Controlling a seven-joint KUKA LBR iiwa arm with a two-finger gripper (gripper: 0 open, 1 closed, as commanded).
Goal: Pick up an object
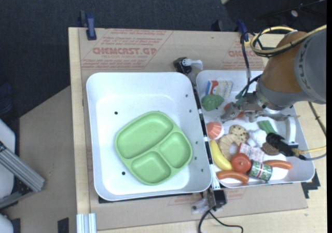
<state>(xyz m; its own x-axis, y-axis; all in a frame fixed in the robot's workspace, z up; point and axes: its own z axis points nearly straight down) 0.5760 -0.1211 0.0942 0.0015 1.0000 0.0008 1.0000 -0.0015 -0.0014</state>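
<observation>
The gripper hangs low over the right bin, just above a round cracker in its toy-food pile. Whether the gripper grasps anything cannot be told. The cracker lies directly toward the bin's front.

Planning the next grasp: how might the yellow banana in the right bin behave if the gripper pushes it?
The banana is curved and smooth, so it would likely pivot or slide rather than roll. Wedged against the bin wall and tomato, it may jostle neighbours.

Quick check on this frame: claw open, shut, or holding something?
Claw: cannot be told; it sits low over the right bin among the toy food, and nothing is visibly held.
</observation>
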